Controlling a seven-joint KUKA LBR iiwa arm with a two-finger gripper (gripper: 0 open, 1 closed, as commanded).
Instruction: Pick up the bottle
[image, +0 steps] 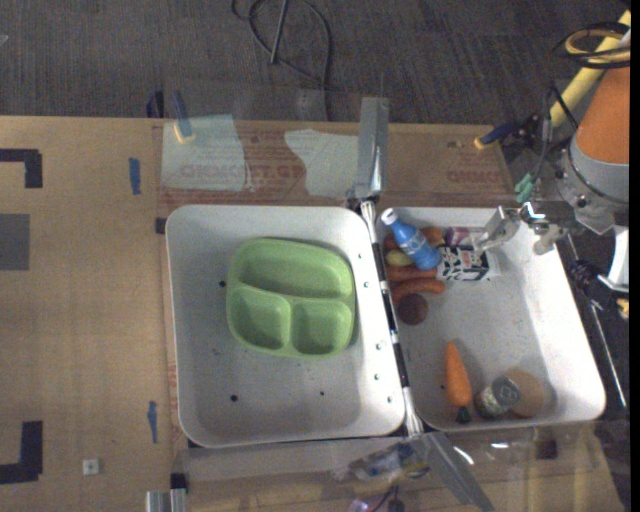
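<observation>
Blue bottle (409, 240) lies against right bin's left wall (385, 300), top corner. Sausage (417, 287) and other toy food packed beneath and beside it; milk carton (465, 264) just beside on right. Approach from left blocked by wall, from right by carton. Dark round item (412, 309) below cluster. Bin centre open. Carrot (457, 375) and round items (512, 394) crowd bottom edge.

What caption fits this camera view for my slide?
Gripper hovers beside the milk carton in the right bin; the blue bottle lies untouched nearby.
</observation>
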